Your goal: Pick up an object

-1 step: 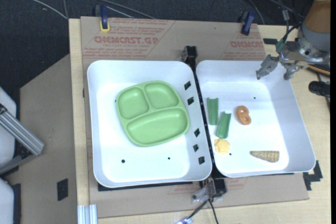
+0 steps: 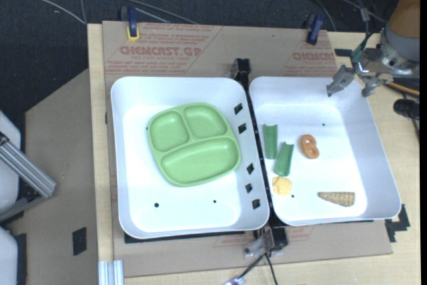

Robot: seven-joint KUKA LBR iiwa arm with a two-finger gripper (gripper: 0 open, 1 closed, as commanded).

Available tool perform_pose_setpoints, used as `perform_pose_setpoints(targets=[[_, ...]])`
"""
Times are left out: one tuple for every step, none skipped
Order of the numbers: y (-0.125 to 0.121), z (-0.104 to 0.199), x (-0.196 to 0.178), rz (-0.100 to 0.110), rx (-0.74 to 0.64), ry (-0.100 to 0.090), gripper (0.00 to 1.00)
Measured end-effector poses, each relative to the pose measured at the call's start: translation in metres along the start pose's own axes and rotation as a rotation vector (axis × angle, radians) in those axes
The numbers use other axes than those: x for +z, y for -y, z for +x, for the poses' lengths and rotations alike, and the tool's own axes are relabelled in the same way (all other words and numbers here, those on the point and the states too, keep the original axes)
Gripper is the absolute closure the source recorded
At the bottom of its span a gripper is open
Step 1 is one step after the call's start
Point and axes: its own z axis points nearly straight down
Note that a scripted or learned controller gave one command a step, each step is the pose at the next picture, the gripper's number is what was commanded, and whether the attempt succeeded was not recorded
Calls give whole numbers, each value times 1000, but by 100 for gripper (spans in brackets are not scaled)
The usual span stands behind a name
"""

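The right bin (image 2: pixel 353 127) holds two green sticks (image 2: pixel 269 141) (image 2: pixel 285 159) side by side near its left wall, an orange pretzel-shaped piece (image 2: pixel 308 146), a yellow lump (image 2: pixel 282 186) and a tan cone (image 2: pixel 337 197). My gripper (image 2: pixel 351 82) hangs over the bin's far right corner, open, with nothing between its fingers. It is well apart from all the pieces, up and to the right of the pretzel.
A green divided plate (image 2: pixel 193 143) lies in the left bin (image 2: pixel 133 163). Black clips line the wall between the bins. Blue clamps (image 2: pixel 133 22) (image 2: pixel 313 28) hold the cardboard base at the back. Cables run across the dark floor behind.
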Motion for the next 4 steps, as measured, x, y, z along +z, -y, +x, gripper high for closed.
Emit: perform_pose_setpoints(targets=[[-1, 6, 44, 5, -1, -1, 0], [-6, -1, 101, 4, -1, 0, 0], [-6, -1, 112, 3, -1, 0, 0], [-8, -1, 99, -1, -3, 1, 100]])
